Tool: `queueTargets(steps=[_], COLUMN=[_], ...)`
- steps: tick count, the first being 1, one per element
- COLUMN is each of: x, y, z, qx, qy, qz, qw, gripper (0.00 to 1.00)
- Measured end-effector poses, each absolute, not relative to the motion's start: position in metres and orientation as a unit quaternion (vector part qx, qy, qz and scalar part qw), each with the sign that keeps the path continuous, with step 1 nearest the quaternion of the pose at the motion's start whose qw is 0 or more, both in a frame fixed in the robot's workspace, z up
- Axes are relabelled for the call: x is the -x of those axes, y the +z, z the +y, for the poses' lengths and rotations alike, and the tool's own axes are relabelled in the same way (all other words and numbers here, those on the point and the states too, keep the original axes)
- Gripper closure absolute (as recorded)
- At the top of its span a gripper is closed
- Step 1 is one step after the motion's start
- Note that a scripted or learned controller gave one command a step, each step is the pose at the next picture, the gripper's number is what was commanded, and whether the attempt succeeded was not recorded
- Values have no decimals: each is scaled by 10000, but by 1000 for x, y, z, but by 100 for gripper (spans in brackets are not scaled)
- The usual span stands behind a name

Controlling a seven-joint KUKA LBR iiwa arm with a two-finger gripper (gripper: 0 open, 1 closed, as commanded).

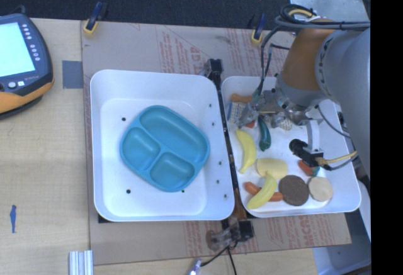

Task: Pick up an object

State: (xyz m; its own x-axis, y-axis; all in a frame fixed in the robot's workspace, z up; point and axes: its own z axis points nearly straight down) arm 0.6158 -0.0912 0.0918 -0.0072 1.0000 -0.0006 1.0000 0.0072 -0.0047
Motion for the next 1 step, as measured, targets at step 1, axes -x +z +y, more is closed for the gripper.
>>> queueTargets(steps=[1], x=[-656], y=[92], z=[-96], qx=[7055], qy=[14], qz=[-7087], qw=[21], gripper=[0])
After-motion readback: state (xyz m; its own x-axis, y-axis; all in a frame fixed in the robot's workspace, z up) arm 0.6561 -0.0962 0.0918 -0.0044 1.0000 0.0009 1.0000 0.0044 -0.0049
